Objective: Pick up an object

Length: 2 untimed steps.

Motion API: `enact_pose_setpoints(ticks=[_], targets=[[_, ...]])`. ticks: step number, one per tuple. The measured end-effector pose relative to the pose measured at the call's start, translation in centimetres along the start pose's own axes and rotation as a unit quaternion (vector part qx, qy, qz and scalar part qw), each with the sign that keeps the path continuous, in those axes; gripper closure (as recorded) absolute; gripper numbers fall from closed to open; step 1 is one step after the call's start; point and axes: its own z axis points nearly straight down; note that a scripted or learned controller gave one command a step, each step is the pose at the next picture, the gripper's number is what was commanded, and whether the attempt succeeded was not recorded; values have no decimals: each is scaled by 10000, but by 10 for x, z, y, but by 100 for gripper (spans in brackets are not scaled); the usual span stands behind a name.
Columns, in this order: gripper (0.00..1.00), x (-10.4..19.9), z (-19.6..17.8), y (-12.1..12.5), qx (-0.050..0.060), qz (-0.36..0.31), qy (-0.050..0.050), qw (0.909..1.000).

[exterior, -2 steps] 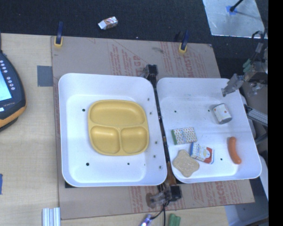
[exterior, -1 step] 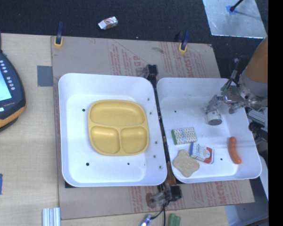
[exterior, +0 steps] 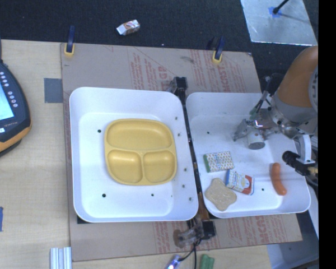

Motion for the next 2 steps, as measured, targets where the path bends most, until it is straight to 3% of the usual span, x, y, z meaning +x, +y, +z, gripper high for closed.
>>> enact_pose_setpoints(ticks=[1, 2], targets=[[0, 29, -20, 51, -19, 16, 9, 10000], [0, 62, 0, 6, 2, 14, 0, 10000]])
